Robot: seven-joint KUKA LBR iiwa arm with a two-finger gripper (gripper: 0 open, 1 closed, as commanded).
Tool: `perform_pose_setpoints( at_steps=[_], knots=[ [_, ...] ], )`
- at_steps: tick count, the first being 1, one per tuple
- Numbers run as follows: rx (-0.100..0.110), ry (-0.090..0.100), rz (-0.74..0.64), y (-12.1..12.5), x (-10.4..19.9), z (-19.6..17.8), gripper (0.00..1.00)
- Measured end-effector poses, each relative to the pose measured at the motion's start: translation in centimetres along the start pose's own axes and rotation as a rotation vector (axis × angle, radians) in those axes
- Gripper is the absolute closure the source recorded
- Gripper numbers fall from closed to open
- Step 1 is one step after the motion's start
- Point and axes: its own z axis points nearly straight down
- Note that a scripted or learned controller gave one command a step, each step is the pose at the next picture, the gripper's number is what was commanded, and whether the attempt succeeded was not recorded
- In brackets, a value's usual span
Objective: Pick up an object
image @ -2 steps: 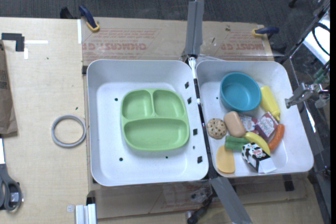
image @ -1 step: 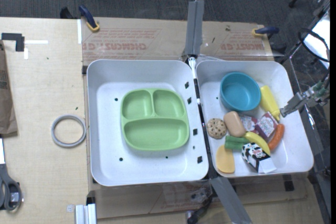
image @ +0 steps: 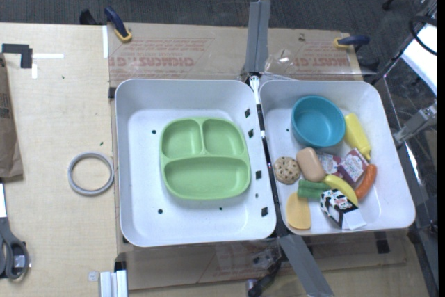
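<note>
The right bin holds a pile of toy food: a blue bowl at the back, a yellow corn-like piece, a cookie, a tan bread roll, a banana, a carrot, a green vegetable, an orange-yellow flat piece, a small packet and a black-and-white carton. The left bin holds a green divided plate.
A grey tape ring lies on the bench left of the bins. Scissors sit at the lower left edge. A brown bag lies at the far left. Clamps hold cardboard behind the bins.
</note>
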Motion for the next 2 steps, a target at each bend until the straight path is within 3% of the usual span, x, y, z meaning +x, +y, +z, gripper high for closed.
perform_pose_setpoints(
  at_steps=[1,2],
  knots=[
    [0.002,0.002,0.104,-0.7,-1.1,12.5,0.0],
    [-0.009,-0.002,0.083,6.6,2.1,27.9,0.0]
  ],
)
